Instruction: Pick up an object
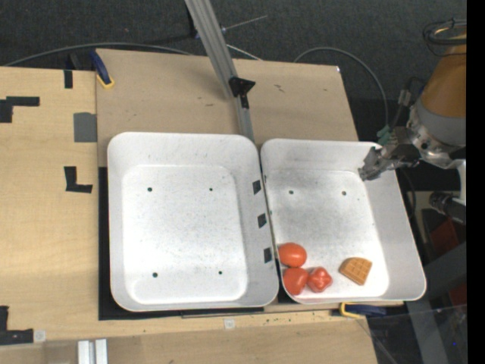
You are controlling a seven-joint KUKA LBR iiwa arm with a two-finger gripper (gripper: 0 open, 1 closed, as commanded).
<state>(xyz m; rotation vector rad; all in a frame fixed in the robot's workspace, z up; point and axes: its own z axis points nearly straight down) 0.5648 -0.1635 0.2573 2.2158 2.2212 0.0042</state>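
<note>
At right bin's (pixel 394 226) far rim, fingers (pixel 369 165) state unclear, orange waffle (pixel 355 270) well apart.

grey arm (pixel 443 131) — orange band, dark cables

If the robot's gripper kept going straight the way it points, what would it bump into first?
Probably the bare floor of the right bin. The gripper points down-left over its upper right corner, well away from the toys; height is unclear.

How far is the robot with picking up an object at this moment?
Nothing looks done yet. The two-finger gripper sits at the upper right rim of the right white bin, with nothing seen between its fingers. The round orange-red fruits and the tan waffle-shaped piece lie at the near end. Reaching, grasping and lifting are left.
</note>
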